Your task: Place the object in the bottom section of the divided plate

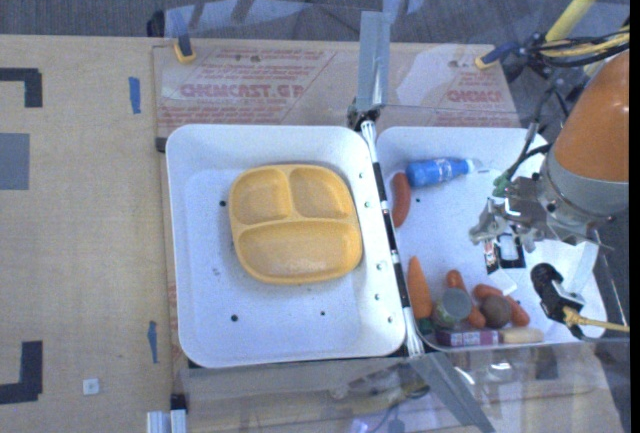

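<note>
A yellow divided plate (295, 223) lies in the left white bin (200, 301). It has two small sections at the top and one wide bottom section (300, 251) with nothing in it. My gripper (500, 231) hangs over the middle right of the right bin (440, 221), apart from the plate. It is above bare bin floor, with a heap of small food items just below it in the picture. I see nothing held in it.
In the right bin, a blue bottle (437, 171) lies at the top and a red sausage (400, 198) by the left wall. An orange carrot (418, 286), a grey round piece (456, 304), brown-red pieces (492, 306) and a purple bar (465, 337) crowd the bottom edge.
</note>
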Robot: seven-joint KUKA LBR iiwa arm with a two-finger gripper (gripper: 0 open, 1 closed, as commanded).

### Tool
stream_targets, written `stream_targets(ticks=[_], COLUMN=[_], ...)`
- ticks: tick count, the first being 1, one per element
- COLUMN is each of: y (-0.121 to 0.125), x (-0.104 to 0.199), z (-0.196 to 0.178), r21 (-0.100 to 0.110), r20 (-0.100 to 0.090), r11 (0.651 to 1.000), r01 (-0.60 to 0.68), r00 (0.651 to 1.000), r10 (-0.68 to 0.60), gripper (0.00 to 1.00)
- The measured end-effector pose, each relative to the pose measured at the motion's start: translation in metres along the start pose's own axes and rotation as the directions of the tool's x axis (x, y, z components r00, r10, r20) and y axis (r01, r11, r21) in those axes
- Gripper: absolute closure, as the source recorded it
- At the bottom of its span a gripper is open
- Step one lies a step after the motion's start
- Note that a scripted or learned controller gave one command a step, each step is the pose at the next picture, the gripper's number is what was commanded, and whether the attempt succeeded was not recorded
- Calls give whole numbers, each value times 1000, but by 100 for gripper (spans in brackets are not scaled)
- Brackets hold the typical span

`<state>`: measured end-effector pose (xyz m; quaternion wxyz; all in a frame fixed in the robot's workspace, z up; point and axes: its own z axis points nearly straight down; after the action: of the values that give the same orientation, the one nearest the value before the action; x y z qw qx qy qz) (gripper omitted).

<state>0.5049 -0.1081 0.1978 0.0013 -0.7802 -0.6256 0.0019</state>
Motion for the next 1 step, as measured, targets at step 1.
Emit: stream_targets(ticks=[1], y=[-15], x=[78], z=[16], r21=[2], r20=[-1], r11=[1000], r01=[22], r00=[1000], r10=[-22], gripper=[100])
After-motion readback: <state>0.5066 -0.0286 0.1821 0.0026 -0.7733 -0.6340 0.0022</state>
